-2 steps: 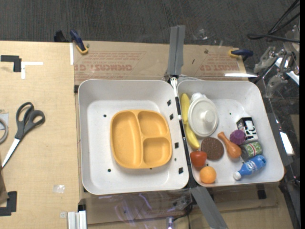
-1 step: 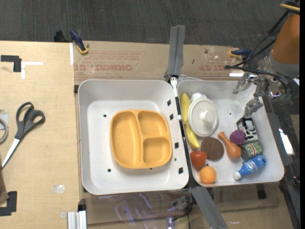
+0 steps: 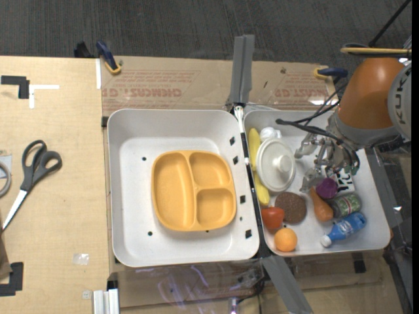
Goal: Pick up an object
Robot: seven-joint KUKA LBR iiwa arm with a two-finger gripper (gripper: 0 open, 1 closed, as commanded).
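Observation:
The right bin [image 3: 376,195] holds a pile of small things: a purple plum-like piece [image 3: 326,189], an orange carrot [image 3: 321,209], a green can [image 3: 346,205], a blue bottle [image 3: 343,229], a brown round piece [image 3: 292,208], a red tomato [image 3: 272,218], an orange fruit [image 3: 285,240], a yellow banana [image 3: 257,167] and a white domed bowl [image 3: 275,164]. My gripper [image 3: 323,169] hangs over the bin's middle, just above the purple piece and right of the white bowl. It stands open, and I see nothing between its fingers.
The left bin [image 3: 124,195] carries a yellow divided plate [image 3: 194,190]. Scissors [image 3: 29,175] lie on the bench at far left. The arm's orange band [image 3: 370,93] and cables hang over the right bin's back right corner.

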